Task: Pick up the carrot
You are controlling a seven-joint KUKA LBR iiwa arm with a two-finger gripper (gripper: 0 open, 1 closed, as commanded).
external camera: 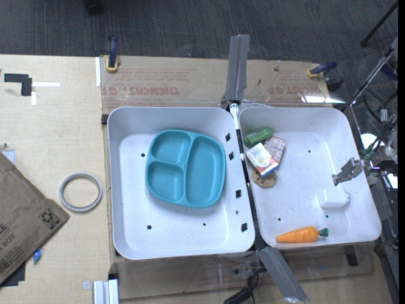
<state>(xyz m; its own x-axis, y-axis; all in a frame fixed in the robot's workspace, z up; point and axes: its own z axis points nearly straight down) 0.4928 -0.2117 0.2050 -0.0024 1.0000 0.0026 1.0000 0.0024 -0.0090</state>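
- Carrot (297, 235) lies flat on the floor of the right bin (297, 170), along that bin's near wall, orange body with its green tip pointing toward the arm's side.
- Gripper (347, 171) sits at the far right edge of the right bin, up near the rim. Carrot is below and to the left of it as seen from above, well apart, nothing touching.
- Nothing sits between the fingers. Whether they stand open or closed I cannot tell; the part is small and dim against the bin wall.
- Small white block (334, 201) rests on the bin floor just under the gripper, between it and the carrot.
- Farther left of the gripper, near the divider between the bins: a green vegetable (259, 136), a small carton (262, 159), a printed packet (276, 146) and a round cookie (264, 179), bunched together, all well away from the carrot.
- Beyond those, in the left bin (126, 189), a blue divided plate (186, 168). Outside the bins, a roll of tape (80, 191) on the bench.
- Progress, by my reading: the pick has not happened. No descent over the carrot, no contact, no lift.
- Left to do: bring the gripper over the carrot's middle, line the fingers across its narrow width, lower, close, raise it clear.
- Carrot lies close to the near wall, so room for the finger on that side looks tight.
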